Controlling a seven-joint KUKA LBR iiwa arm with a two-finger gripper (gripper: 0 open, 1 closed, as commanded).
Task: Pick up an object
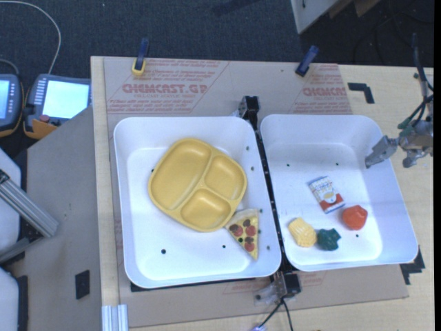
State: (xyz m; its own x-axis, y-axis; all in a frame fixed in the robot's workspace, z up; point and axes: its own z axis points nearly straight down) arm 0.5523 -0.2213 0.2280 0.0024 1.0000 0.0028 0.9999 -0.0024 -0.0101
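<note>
Nearest the lens, a small yellow corn cob [302, 232] lies in the right bin [296, 140], touching a green broccoli piece [329, 238]; an orange-red tomato [354, 217] and a little carton [326, 193] sit close by. At the bin's right rim the gripper [393, 153] hangs with fingers spread, holding nothing.

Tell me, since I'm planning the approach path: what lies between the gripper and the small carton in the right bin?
Bare white bin floor and wall, nothing else, between the gripper and the small carton in the camera view.
</note>
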